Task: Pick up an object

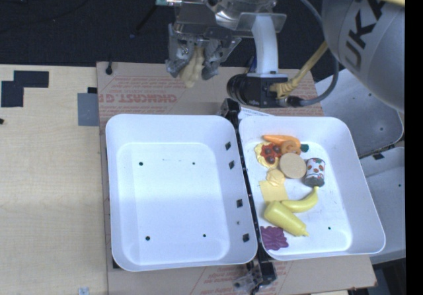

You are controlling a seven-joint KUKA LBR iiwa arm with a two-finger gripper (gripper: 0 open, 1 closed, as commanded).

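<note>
My gripper point(193, 65) hangs high above the far rim of the left bin point(125, 129). A pale tan, elongated piece point(192, 74) sits between its fingers, and the gripper is shut on it. In the right bin point(350, 221) lie an orange carrot point(281, 138), a red pizza-like piece point(269, 153), a tan round disc point(293, 166), a small can point(315, 171), a banana point(302, 202), a yellow cheese square point(271, 190), a yellow bottle point(285, 217) and purple grapes point(273, 237).
Both bins rest on a brown cardboard sheet point(139, 92) on the wooden bench point(46, 174). Black clips point(232, 148) run along the seam between the bins. The grey arm point(363, 16) fills the upper right.
</note>
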